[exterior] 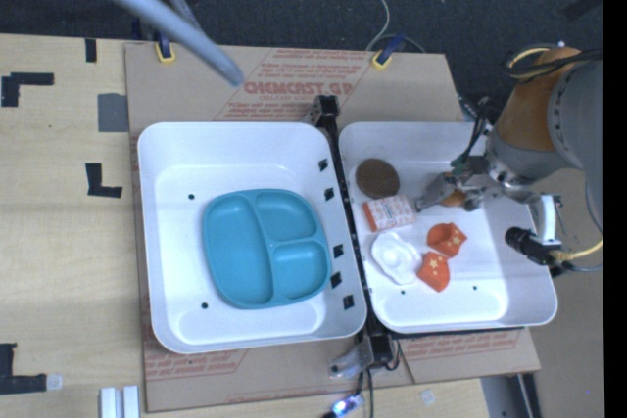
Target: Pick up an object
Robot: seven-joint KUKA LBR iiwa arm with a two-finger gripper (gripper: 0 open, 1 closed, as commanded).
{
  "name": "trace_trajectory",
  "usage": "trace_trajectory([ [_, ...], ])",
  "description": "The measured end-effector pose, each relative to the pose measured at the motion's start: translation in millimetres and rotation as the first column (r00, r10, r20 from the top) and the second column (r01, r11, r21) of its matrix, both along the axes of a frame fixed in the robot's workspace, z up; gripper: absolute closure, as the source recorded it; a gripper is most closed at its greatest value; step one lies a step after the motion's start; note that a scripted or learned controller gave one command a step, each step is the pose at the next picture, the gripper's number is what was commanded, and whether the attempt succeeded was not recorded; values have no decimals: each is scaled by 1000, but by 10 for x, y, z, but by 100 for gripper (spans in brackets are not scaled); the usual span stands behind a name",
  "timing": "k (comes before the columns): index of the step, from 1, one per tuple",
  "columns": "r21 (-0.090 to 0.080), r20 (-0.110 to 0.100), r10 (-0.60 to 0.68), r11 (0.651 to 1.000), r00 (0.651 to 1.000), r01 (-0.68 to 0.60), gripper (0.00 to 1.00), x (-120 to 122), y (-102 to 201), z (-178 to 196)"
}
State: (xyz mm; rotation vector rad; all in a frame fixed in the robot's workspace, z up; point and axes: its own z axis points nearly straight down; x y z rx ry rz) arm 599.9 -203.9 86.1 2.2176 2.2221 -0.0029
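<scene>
The right bin (490,308) holds several small objects. A brown round disc (377,178) lies near its left wall, with a red and white packet (389,210) just below it. A white lumpy piece (394,256) sits lower, beside two red pieces (447,238) (435,271). My gripper (447,194) reaches in from the right and hangs low over the bin's upper middle, right of the packet. A small orange thing (454,200) shows right at its tip, partly hidden by it.
In the left bin (167,210) lies a blue divided plate (266,245). A black divider (338,210) runs between the two bins. The arm's grey body and orange band (534,113) fill the space over the right bin's far right corner.
</scene>
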Motion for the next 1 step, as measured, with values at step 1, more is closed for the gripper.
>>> trace_trajectory([
  [1, -2, 3, 1, 1000, 1000, -1, 100, 8, 1, 107],
])
